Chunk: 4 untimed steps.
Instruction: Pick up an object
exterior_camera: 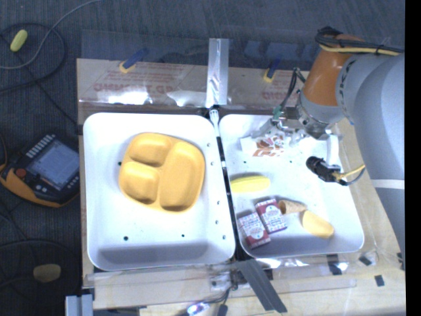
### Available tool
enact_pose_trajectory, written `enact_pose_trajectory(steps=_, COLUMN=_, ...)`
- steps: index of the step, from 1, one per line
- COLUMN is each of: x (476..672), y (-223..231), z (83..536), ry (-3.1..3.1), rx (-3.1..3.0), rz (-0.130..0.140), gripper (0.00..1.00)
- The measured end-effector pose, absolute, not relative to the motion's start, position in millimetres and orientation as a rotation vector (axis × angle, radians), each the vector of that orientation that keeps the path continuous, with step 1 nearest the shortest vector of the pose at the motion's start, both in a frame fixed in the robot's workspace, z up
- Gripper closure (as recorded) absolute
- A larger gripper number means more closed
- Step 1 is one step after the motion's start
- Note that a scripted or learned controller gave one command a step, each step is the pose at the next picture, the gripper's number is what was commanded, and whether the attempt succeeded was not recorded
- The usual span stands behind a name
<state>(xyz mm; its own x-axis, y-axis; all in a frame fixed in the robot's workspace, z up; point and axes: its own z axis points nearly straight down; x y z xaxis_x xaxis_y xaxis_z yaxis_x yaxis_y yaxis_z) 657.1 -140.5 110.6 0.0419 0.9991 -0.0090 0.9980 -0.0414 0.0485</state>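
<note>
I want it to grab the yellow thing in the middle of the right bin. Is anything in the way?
Nothing visible blocks it. The gripper hangs over the far end of the right bin, above a red-and-white packet. The yellow thing lies on bare bin floor nearer the camera, with open space between them.

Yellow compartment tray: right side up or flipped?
Flipped. The yellow compartment tray in the left bin shows three bulging domes, not hollows.

Glossy white plastic bins (99,242), smooth yellow plastic tray (162,171), rough wooden bench (164,78)

Yellow tray (162,171) in left bin (99,242), packets (262,220) in right bin (348,242).
</note>
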Motion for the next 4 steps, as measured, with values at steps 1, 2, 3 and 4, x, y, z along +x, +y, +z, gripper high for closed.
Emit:
enact_pose_trajectory(steps=1, x=628.2, y=-156.7, z=165.4, ry=1.959, rx=2.455, rz=-0.005, gripper=0.0)
enact_pose_trajectory(steps=2, x=654.8, y=-137.4, z=118.0, ry=2.015, rx=2.374, rz=0.031, gripper=0.0)
enact_pose_trajectory(steps=3, x=643.9, y=-149.1, z=130.3, ry=2.071, rx=2.359, rz=-0.006, gripper=0.0)
enact_pose_trajectory(steps=4, x=655.9, y=-115.6, z=110.5, ry=2.101, rx=2.316, rz=0.015, gripper=0.0)
